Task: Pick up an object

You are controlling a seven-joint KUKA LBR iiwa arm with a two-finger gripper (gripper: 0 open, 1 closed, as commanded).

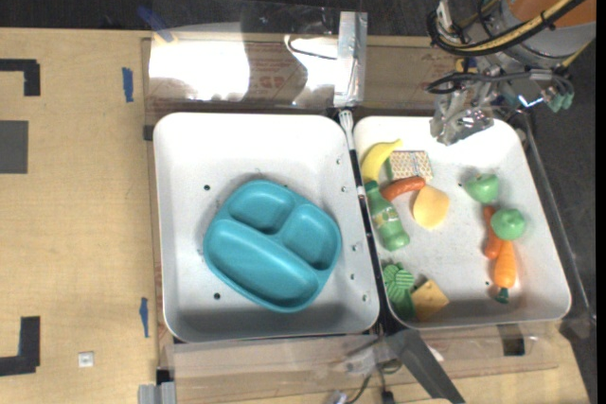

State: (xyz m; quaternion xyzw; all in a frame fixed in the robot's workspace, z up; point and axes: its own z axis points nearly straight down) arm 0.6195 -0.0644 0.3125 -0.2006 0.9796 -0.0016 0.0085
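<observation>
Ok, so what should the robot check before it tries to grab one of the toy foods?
1. Gripper over the right bin, where the food lies: ok, at its far edge.
2. Gripper carrying nothing: cannot tell.
3. A toy standing apart, easy to reach: ok, the green apple has bare floor around it.
4. Banana free of its neighbours: not ok, it touches the pile beside it.
5. Teal tray out of the way: ok, it sits in the left bin.

Robot lab — taped bench (66, 203), white bins (180, 147)
</observation>
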